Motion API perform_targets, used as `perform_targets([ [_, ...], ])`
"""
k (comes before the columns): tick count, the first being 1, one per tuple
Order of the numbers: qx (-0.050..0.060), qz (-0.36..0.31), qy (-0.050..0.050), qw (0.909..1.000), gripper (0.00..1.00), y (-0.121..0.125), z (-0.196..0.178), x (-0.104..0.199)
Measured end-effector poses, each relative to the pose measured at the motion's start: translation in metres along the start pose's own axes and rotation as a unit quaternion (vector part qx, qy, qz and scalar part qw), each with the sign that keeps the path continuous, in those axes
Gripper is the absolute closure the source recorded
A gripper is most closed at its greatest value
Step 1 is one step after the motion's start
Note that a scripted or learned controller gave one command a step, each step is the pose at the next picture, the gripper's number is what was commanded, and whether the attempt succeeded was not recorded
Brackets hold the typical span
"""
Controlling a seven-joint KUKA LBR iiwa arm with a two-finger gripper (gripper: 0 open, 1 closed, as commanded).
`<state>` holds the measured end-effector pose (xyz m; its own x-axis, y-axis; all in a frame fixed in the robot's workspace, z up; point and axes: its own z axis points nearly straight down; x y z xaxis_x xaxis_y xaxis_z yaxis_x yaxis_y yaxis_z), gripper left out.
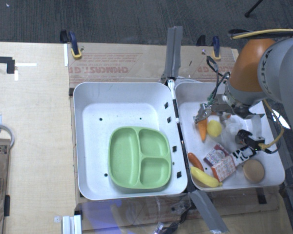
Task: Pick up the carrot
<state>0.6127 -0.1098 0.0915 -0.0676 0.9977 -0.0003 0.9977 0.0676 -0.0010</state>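
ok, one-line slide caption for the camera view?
Tool poised at the carrot in the right bin; green divided plate in the left bin.

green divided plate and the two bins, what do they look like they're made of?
Green divided plate: looks like moulded plastic, matte; uniform pastel colour, soft rounded compartment ridges, no glare.
Left bin and right bin: probably thin formed plastic, smooth white with a slight sheen; rounded corners and rolled rims. Coated metal can't be ruled out from this view.
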Motion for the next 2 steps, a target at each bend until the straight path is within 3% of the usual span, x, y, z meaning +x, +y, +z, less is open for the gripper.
perform_targets([
  [1,0.000,0.002,0.000,1.0000,1.00,0.000,-0.009,-0.001],
  [2,0.001,0.111,-0.001,0.9938,1.00,0.000,-0.128,0.078],
])
